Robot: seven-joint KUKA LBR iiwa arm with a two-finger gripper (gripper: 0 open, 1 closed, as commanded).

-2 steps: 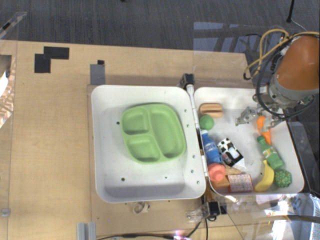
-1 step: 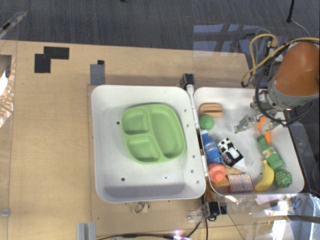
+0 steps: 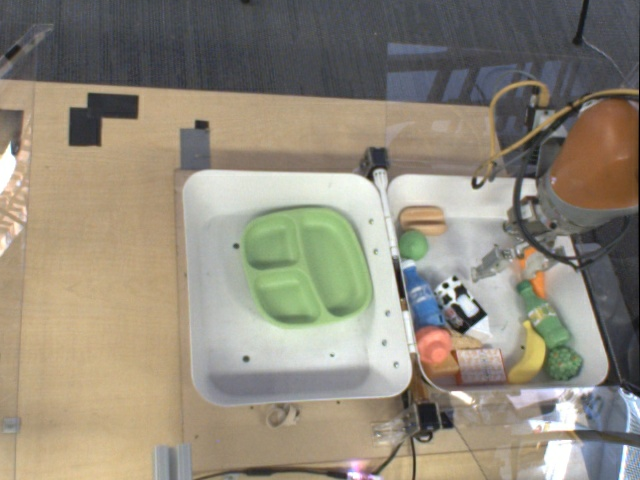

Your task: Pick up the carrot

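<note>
The left bin [image 3: 215,368] holds a green divided plate [image 3: 303,265], while the right bin [image 3: 470,193] is crowded with toy food, and the grey arm with its orange band [image 3: 598,153] reaches over that bin's far right side. The arm leans in from the right, wrist tipped down and toward the left, cables looping above it, and the gripper [image 3: 497,261] hangs low over bare bin floor near the middle of the bin. Whether its metal tips are parted or closed cannot be told from this slanted view, and nothing is visibly caught between them. The carrot [image 3: 534,277] appears to be the small orange piece with a green end lying just right of the gripper, partly under the wrist and close to the bin's right wall, just above a green bottle [image 3: 545,320]. It is probably hollow plastic: light, stiff, smooth and rather slippery, not fragile. Its tapered shape suggests gripping across the thicker middle, square to its length, so it does not squirt out. Nearby lie a banana [image 3: 527,354], broccoli [image 3: 563,362], a blue bottle [image 3: 421,298], a hot dog [image 3: 421,217] and a green ball [image 3: 413,245].
</note>
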